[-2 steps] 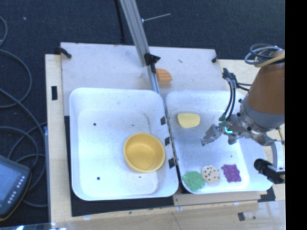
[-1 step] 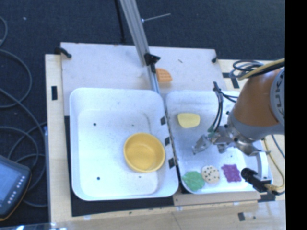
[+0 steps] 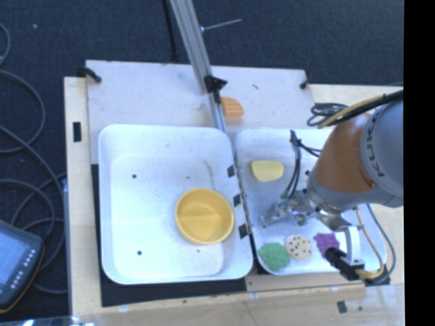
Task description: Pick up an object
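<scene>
The arm reaches in from the right over the right bin (image 3: 246, 156), and my gripper (image 3: 277, 212) sits low in the bin's middle. A pale yellow piece (image 3: 267, 170) lies just above it toward the back. Along the front wall lie a green lump (image 3: 274, 255), a round cookie with dark spots (image 3: 298, 247) and a purple item (image 3: 326, 240). In the left bin (image 3: 136, 155) sits a yellow bowl (image 3: 204, 216), upright near the divider. Nothing is visible between the fingers.
An orange item (image 3: 232, 107) lies on the board behind the bins, beside a slanted metal pole (image 3: 197, 53). Cables run across the dark floor at left, and a tablet (image 3: 17, 263) sits at the lower left.
</scene>
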